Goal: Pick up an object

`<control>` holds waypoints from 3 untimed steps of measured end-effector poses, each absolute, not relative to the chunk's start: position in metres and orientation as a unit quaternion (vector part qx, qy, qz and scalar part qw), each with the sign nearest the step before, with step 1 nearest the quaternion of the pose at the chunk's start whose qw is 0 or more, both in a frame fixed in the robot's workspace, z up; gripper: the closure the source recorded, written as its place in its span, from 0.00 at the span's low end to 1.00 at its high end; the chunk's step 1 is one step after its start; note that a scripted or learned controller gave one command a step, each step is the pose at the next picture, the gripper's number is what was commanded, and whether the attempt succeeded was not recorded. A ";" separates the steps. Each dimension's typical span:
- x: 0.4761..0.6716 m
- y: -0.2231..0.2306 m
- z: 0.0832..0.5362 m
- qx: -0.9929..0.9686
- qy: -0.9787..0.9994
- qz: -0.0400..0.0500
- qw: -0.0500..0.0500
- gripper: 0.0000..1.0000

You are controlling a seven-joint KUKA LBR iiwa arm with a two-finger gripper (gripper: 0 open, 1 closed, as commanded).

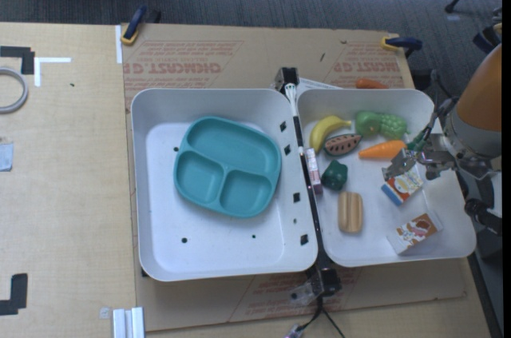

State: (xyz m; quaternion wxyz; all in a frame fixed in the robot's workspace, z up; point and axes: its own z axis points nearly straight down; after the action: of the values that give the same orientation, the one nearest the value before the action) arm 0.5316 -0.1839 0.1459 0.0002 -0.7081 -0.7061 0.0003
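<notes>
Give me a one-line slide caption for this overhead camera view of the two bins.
Gripper poised over a small carton in the right bin of toy food; teal tray in the left bin.

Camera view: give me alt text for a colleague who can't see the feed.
The grey arm's gripper hovers at the right bin's right side, over a small white carton. That bin also holds a yellow toy banana, an orange toy carrot and a tan bread roll; the left bin holds a teal divided plate.

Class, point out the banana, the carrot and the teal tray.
banana (326,129): camera view, middle of its curve.
carrot (382,150): camera view, its middle.
teal tray (227,166): camera view, central ridge.
</notes>
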 end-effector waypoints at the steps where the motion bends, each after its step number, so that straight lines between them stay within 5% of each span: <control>1: 0.516 -0.189 0.092 -0.708 -0.706 0.000 0.000 0.00; 2: 0.517 -0.189 0.102 -0.710 -0.705 0.000 0.000 1.00; 3: 0.478 -0.119 0.272 -0.707 -0.708 0.000 -0.001 1.00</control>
State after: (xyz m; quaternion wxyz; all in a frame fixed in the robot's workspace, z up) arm 0.4785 -0.1190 0.2716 -0.0010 -0.7067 -0.7075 0.0000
